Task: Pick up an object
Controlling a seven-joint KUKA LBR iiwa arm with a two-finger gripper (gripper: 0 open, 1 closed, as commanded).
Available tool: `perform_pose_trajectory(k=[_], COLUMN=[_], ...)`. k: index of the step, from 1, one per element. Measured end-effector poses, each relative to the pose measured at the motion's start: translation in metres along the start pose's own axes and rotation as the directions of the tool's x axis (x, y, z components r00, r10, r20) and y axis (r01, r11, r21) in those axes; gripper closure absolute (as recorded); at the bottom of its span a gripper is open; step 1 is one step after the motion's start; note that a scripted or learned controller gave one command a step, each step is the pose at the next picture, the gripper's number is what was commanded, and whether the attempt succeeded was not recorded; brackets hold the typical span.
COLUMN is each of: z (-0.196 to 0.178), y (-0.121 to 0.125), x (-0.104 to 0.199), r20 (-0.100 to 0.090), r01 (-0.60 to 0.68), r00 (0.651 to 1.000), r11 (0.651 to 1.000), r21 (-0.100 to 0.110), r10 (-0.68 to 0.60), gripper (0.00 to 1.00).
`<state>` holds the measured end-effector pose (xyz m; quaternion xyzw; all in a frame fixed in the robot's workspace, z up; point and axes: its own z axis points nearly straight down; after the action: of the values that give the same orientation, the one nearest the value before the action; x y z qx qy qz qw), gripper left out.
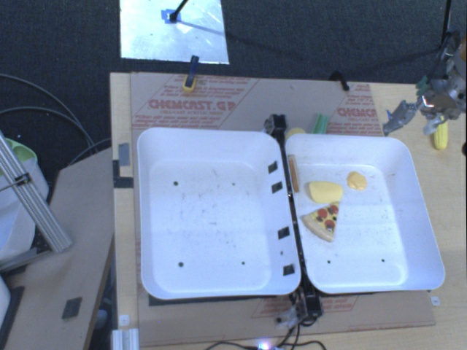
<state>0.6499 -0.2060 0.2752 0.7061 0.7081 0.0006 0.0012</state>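
Observation:
The right bin [408, 195] holds a toy pizza slice [322, 222] with red dots, a pale yellow wedge [325, 191] just above it, and a small orange-yellow lump [357, 181] to their right. A thin brown stick [293, 173] lies along this bin's left wall. My gripper [429, 106] hangs at the far right, above the bench beyond the right bin's back right corner and well away from all the objects. Its tip is small and blurred.
The left bin [211, 210] sits beside the right one, with a black divider [288, 210] between them. A small yellow piece [440, 134] lies on the bench just below the gripper. Clamps [191, 75] stand along the cardboard's back edge. A metal plate [174, 20] lies behind.

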Motion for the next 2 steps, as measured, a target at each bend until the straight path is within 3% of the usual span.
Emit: perform_pose_trajectory(k=[1,2], z=[0.153,0.182], y=[0.016,0.019], x=[0.024,0.090], r20=[-0.005,-0.003], r01=[0.004,0.007], r00=[1.000,1.000], r11=[1.000,1.000], r21=[0.011,0.002], r10=[-0.004,-0.007], gripper=[0.00,0.00])
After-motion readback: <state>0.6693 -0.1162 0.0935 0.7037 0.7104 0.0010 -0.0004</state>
